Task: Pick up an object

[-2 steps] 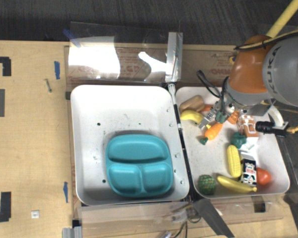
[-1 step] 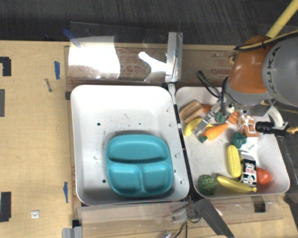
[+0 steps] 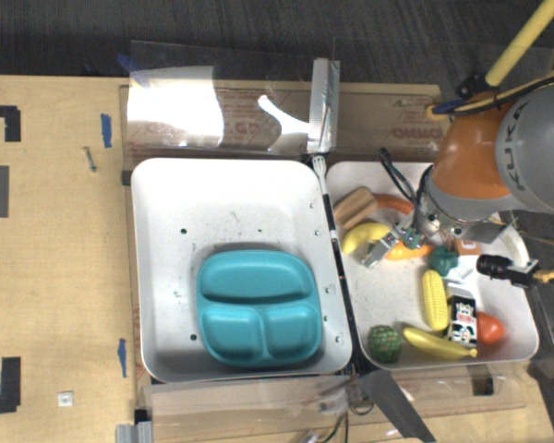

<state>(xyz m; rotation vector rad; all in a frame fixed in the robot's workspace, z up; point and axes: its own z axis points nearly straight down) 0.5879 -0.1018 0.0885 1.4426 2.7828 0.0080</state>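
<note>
One teal divided tray (image 3: 258, 318) lies in the left bin (image 3: 157, 192). The right bin (image 3: 522, 344) holds two bananas (image 3: 436, 342), one corn cob (image 3: 433, 300); gripper (image 3: 394, 245) finger state unclear.

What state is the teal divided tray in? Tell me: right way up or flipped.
Right way up. The teal tray lies flat in the left bin, its three compartments facing the camera.

Large dark letters run down the grey arm (image 3: 540, 150) at the right edge, of which "KU" can be made out, the rest being cut off. Faint reddish print shows on the brown cardboard strip (image 3: 388, 123) behind the bins, too washed out to read. The small black-and-white carton (image 3: 462, 318) in the right bin (image 3: 388, 298) bears a picture but no legible words.
</note>
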